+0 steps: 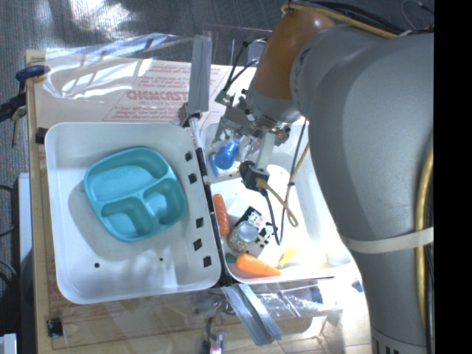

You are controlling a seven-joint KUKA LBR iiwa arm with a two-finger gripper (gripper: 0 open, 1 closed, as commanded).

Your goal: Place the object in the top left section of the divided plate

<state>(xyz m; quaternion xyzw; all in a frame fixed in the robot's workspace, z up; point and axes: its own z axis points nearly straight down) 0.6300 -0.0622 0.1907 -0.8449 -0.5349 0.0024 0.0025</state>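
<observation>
Small glossy blue plastic object (225, 155), rounded, probably light, rigid and slippery, sits between the fingertips of the two-finger gripper (230, 147), which appear clamped on its upper part, well right of the empty turquoise divided plate (135, 192).

Contents by count — two white bins (66, 220), one teal divided plate (134, 192), two carrots (254, 266), one blue object (225, 155) — one small patterned item (249, 223).

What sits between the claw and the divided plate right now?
In the camera view, the raised divider where the two bins meet, with black marks along it, separates the claw from the teal divided plate.
</observation>
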